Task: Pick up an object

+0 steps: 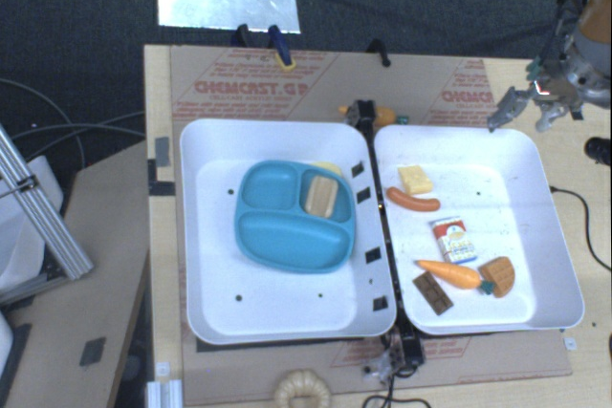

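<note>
The gripper [528, 110] hangs above the far right corner of the right bin [535, 205], its two fingers spread wide with nothing between them, which reads as a tool poised over the bin that carries the loose pieces. Those pieces are scattered singly across the right bin's floor, mostly apart from one another, so any of them could be taken from above. From the gripper, the yellow cheese wedge [414, 179] lies at about eight o'clock, near the bin's far left part, with the toy sausage [413, 201] just beside it on the near side. The small red and white carton [453, 240] lies at roughly seven o'clock, mid-bin. Beyond it toward the near edge sit the toy carrot [449, 274], touching or nearly touching the brown cookie-like piece [498, 275] at its right, and the dark chocolate bar [432, 292] at the carrot's seven o'clock. The left bin [210, 205] holds a blue divided plate [287, 234], with a tan bread-like piece [321, 196] resting in its upper right compartment, well apart from the gripper at about nine o'clock.
</note>
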Tool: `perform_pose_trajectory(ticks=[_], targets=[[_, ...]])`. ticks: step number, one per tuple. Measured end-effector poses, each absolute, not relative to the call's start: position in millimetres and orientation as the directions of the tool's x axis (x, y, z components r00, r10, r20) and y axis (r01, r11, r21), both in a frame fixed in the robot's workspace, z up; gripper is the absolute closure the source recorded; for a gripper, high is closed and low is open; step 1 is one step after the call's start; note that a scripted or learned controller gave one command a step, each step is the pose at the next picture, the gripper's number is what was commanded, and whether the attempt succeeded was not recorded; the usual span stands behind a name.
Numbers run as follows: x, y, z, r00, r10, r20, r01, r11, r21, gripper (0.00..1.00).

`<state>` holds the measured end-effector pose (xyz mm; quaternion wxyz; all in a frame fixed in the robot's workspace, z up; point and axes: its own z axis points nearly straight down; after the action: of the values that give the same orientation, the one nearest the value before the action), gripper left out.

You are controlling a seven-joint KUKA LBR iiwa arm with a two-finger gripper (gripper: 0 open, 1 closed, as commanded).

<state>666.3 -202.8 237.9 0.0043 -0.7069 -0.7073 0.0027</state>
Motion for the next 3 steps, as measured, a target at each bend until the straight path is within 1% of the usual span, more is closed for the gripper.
perform_pose_trajectory(ticks=[1, 2, 3], targets=[[668.8, -202.1, 246.4, -0.003, 1.0, -0.001, 1.0, 0.003, 0.002, 0.0], [663.1, -205.4, 202.4, -0.001, 1.0, -0.001, 1.0, 0.001, 0.0, 0.0], [654.8, -199.3, 146.7, -0.002, 1.0, 0.0, 1.0, 0.002, -0.002, 0.0]])
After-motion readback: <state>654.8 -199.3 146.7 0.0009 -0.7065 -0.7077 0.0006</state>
